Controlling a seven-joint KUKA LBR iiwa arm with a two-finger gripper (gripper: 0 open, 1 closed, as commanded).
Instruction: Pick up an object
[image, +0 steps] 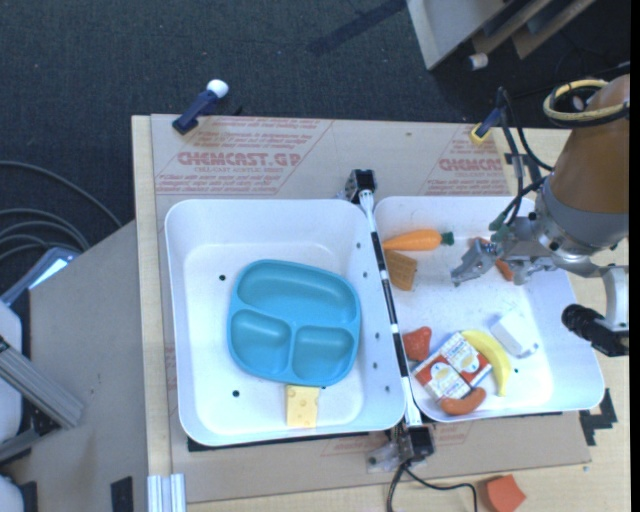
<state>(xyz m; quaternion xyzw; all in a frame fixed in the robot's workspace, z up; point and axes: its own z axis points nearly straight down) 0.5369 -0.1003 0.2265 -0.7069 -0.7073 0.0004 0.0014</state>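
Note:
My gripper (492, 272) hangs over the upper middle of the right bin (580, 395), and its two grey fingers (466, 268) are spread open. A small orange-red bit (505, 266) shows between the fingers; I cannot tell whether they touch it. An orange carrot (412, 240) lies just left of the gripper, with a brown bread slice (401, 269) below it. Toward the bin's front lie a banana (492, 356), a red and white carton (452, 368), a red sausage (462, 403), a red piece (416, 343) and a pale grey block (512, 335).
The left bin (190, 300) holds a blue divided plate (294, 322) and a yellow cheese slice (302, 405) at its front. A black divider rail (383, 290) runs between the bins. The grey and orange arm (590, 180) crosses the right bin's far right corner.

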